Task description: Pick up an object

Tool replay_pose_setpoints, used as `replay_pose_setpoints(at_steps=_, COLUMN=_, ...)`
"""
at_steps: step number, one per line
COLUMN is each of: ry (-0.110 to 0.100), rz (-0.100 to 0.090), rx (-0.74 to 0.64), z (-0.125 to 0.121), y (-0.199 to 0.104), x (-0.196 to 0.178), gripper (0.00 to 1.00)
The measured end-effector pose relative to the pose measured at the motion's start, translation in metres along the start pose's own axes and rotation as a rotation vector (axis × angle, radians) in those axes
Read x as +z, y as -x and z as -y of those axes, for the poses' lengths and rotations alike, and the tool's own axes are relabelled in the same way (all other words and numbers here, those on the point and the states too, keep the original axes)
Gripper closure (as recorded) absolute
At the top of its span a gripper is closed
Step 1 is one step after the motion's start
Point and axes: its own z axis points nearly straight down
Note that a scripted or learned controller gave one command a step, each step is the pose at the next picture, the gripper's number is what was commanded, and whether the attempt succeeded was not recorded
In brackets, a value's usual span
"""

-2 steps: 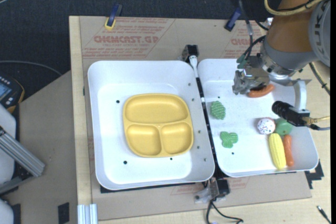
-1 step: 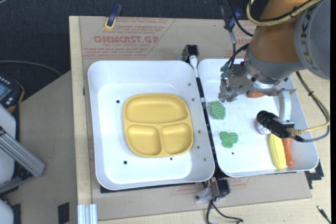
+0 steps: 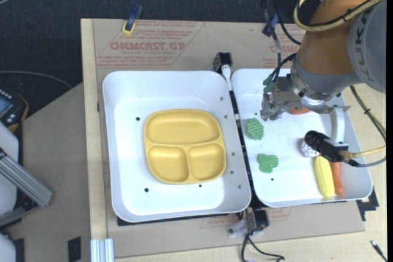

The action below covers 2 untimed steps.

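My gripper (image 3: 268, 112) hangs over the upper left part of the right bin (image 3: 288, 193), just above and right of a green broccoli piece (image 3: 254, 129). A second green broccoli piece (image 3: 267, 162) lies lower in the same bin. A yellow corn cob (image 3: 323, 176) and an orange carrot (image 3: 337, 177) rest side by side near the bin's right edge. A bit of orange (image 3: 299, 111) peeks out under the wrist. Nothing shows between the fingers.
The left bin (image 3: 123, 132) holds a yellow divided plate (image 3: 183, 145). A black clamp (image 3: 222, 62) sits at the top of the ridge between the bins. The arm's bulk covers the right bin's upper right corner.
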Motion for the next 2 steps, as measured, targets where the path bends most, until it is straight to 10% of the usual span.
replay_pose_setpoints(at_steps=2, ry=0.001, rz=-0.001, rx=-0.002, z=0.002, y=-0.003, x=-0.001, gripper=1.0)
